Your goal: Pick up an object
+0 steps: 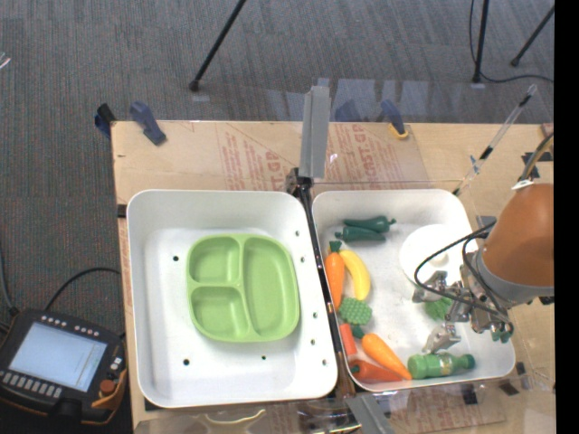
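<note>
The right bin (452,204) holds several toy foods: a dark green pepper (366,228), a yellow banana (355,273), a carrot (335,277), a bumpy green piece (355,312), another carrot (386,354) and a green bottle (439,364). My gripper (440,313) is low over this bin's right side, below the orange band (534,233). Its metal fingers (443,338) stand apart, open, with a small green item (440,308) lying between them on the bin floor.
A white disc (430,247) lies in the right bin just behind the gripper. The left bin (145,242) holds a light green divided plate (242,287). A grey post (315,134) stands behind the wall between the bins.
</note>
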Robot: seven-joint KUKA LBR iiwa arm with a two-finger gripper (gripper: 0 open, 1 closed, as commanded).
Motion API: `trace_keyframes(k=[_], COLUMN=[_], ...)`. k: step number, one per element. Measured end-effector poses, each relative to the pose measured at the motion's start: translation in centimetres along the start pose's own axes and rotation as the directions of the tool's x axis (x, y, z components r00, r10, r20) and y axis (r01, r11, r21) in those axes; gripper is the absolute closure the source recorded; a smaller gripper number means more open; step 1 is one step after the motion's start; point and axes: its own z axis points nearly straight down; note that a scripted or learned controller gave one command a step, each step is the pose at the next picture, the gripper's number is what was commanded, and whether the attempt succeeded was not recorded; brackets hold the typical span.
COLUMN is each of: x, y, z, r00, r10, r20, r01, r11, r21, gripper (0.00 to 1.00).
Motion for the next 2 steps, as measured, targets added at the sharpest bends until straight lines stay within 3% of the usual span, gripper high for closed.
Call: trace_keyframes(k=[1,2], x=[1.6,0.8], y=[5.6,-1.4], z=[-0.4,-0.3], r00=[0.998,0.989], r10=[0.066,0.146], r20=[0.02,0.014], r01=[-0.066,-0.146], r11=[0.998,0.989], r21=[-0.001,-0.001], gripper=[0.0,0.0])
